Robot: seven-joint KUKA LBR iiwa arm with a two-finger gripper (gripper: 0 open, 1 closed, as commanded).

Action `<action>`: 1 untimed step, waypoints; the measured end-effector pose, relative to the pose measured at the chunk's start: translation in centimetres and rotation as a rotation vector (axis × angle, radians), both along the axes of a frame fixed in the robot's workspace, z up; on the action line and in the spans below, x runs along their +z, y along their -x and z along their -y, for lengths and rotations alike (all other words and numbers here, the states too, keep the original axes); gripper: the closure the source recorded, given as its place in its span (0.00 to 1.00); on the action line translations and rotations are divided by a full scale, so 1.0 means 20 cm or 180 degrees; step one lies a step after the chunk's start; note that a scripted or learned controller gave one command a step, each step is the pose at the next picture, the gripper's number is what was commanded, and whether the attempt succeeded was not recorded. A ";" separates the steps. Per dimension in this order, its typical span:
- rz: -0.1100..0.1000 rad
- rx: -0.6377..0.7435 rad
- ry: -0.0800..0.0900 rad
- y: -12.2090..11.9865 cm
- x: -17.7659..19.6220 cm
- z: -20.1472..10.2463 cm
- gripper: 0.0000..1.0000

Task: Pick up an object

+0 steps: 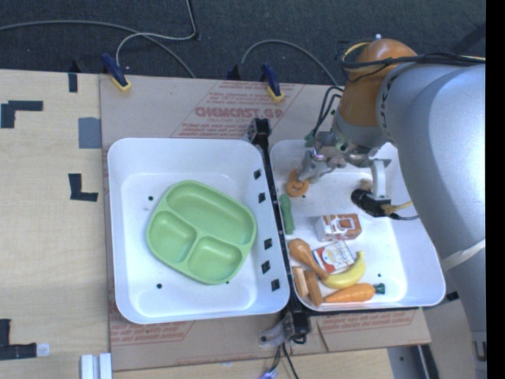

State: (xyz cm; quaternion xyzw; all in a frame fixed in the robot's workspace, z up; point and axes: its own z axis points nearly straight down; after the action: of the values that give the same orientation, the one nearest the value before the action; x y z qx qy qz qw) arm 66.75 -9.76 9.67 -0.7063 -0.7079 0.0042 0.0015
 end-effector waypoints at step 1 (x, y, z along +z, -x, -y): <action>-0.0002 0.0000 0.0001 0.00 0.00 0.00 0.00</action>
State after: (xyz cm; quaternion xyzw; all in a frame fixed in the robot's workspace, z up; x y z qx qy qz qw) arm 66.73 -9.75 9.63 -0.7062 -0.7080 0.0045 0.0017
